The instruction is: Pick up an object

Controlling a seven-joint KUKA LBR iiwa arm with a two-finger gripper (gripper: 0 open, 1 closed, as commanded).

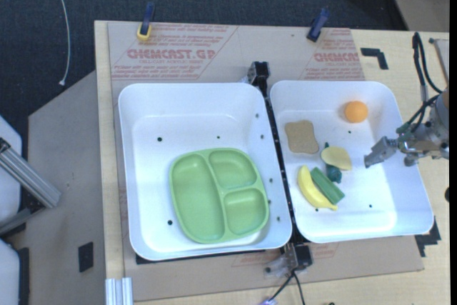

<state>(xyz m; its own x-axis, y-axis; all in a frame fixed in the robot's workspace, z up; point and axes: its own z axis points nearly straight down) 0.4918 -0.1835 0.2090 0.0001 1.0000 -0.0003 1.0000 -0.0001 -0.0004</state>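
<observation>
Banana [313, 189] yellow, curved, under green block [327, 186]; pincer [376, 153] nearby, grip state unclear.

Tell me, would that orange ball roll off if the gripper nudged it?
Probably. The orange ball looks round and smooth, so a push would likely send it rolling across the flat floor of the right bin. It sits apart from the other items, so nothing nearby would stop it but the bin wall. It looks small, probably light, and may slip between fingers.
</observation>
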